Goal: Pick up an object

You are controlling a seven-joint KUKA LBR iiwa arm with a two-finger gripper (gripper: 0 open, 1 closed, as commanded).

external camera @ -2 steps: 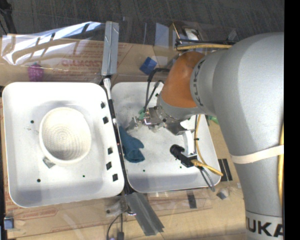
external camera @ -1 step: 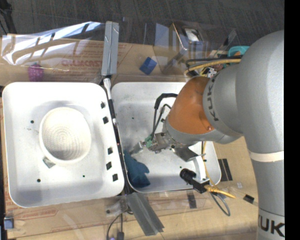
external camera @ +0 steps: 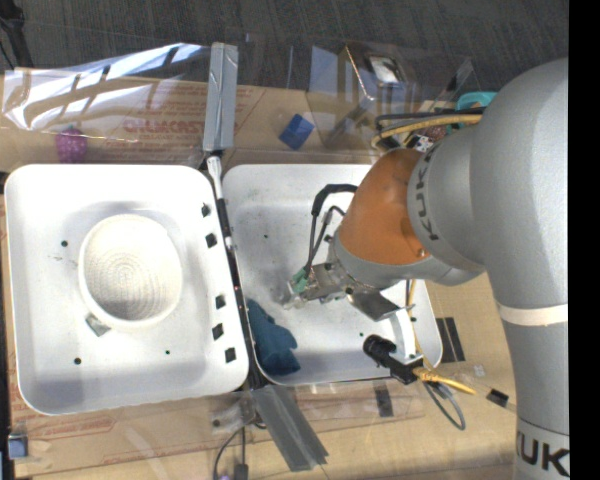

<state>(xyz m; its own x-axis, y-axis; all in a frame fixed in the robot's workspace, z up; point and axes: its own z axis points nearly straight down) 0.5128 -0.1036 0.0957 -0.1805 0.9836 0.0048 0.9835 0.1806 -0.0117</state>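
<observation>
My gripper (external camera: 298,290) hangs low over the middle of the right bin (external camera: 270,193), under the grey and orange wrist. Something small and green sits at its tip, and I cannot tell whether that is a separate thing or part of the gripper. A dark blue crumpled object (external camera: 270,340) lies in the right bin's front left corner, a short way down and to the left of the gripper and apart from it. A white ridged bowl (external camera: 130,268) rests in the middle of the left bin (external camera: 40,368). The arm hides most of the right bin's right half.
Behind the bins, on the cardboard, lie a small blue cube (external camera: 297,131), a purple object (external camera: 71,146) and clear plastic sheeting (external camera: 100,78). A ridge with black clips (external camera: 220,303) divides the two bins.
</observation>
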